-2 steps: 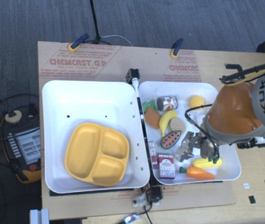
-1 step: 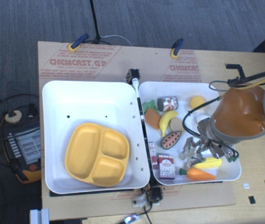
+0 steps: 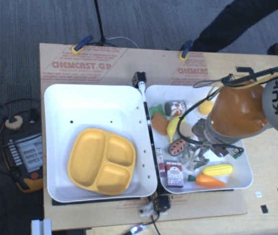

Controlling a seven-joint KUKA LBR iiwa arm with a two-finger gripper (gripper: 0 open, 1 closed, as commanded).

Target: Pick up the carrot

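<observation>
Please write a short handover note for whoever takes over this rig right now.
Claw: low in the right bin, among the toy items; whether it is open or shut cannot be made out.
Carrot: lying at the bin's front edge, just below the corn cob, in front of the claw and apart from it.
Left bin: holds the yellow divided tray.
Done: the arm is over the right bin.
Left: close on the carrot and lift it.
</observation>
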